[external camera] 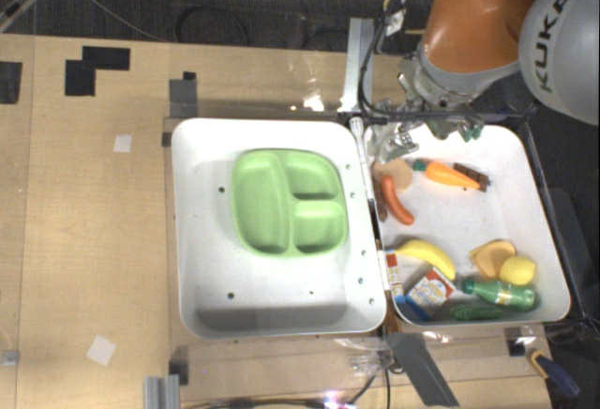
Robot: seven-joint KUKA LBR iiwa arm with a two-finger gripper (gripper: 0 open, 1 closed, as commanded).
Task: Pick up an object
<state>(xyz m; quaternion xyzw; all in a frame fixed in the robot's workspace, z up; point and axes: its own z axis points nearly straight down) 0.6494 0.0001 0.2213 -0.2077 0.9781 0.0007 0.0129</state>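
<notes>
Object nearest to hand: tan round piece (400, 174), lying in the upper left corner of the right bin (536, 210), just below the gripper (398, 146). Touching or nearly touching a red sausage (396, 200) on its lower side; exact contact not determinable. Carrot (454, 174) just beside, to the right.

Gripper state: cannot tell whether wide or narrow, owing to glare and wrist clutter. Nothing seen held. Positioned low over the corner, close to the wall shared with the left bin (187, 238).

Risks noted, as judgement only:
- Collision with the shared bin wall or corner rim on descent, given how close the gripper stands to it. Likely result: a deflected or aborted grasp.
- Closing on two items at once, given the crowding of tan round piece, red sausage and carrot. Likely result: a squeezed-out item, or a partial hold dropped on lifting.
- Slipping off the rounded surfaces of all three candidates if gripped off-centre.
- Closing on air if lowered between the items rather than over one.

Elsewhere in the right bin, well apart from the gripper: banana (427, 255), lemon (518, 270), green bottle (497, 295), carton (427, 290). Resting in the left bin: green divided plate (286, 201).

Task not yet done.
</notes>
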